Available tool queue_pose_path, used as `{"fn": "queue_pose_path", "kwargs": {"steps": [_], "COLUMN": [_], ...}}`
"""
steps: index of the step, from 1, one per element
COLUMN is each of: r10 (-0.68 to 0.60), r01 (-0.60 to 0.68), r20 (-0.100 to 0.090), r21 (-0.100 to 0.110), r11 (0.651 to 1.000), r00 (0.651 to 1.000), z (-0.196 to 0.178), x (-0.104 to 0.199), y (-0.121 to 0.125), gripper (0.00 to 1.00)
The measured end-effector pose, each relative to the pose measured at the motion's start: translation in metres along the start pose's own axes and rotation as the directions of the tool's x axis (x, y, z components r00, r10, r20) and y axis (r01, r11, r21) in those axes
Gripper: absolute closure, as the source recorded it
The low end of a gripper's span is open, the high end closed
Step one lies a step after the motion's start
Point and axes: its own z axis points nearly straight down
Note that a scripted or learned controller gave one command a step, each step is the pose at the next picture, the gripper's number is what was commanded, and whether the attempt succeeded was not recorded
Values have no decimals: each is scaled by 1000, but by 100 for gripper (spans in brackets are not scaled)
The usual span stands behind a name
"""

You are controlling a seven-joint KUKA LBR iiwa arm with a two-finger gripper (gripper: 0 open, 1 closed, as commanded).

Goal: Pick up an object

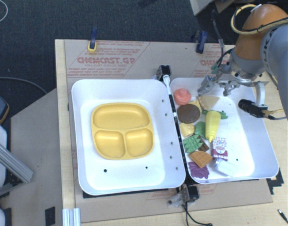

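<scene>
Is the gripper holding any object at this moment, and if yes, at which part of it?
Nothing is seen between the fingers of the gripper. It hangs above the far end of the right bin, close to the beige wedge, apart from it.

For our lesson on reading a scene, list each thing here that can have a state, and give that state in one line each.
Yellow three-compartment plastic tray: upright, flat in the left white bin.
Yellow toy corn cob: lying on the toy pile.
Round brown toy patty: lying flat.
Pink toy cupcake: resting by the right white bin wall.
Tool: above the right bin's far end.
</scene>
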Motion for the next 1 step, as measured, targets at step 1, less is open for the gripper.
{"fn": "queue_pose_path", "kwargs": {"steps": [1], "r10": [0], "r01": [0], "r20": [1], "r21": [-2], "r11": [1000], "r00": [1000], "z": [43], "x": [1], "y": [0], "gripper": [0]}}
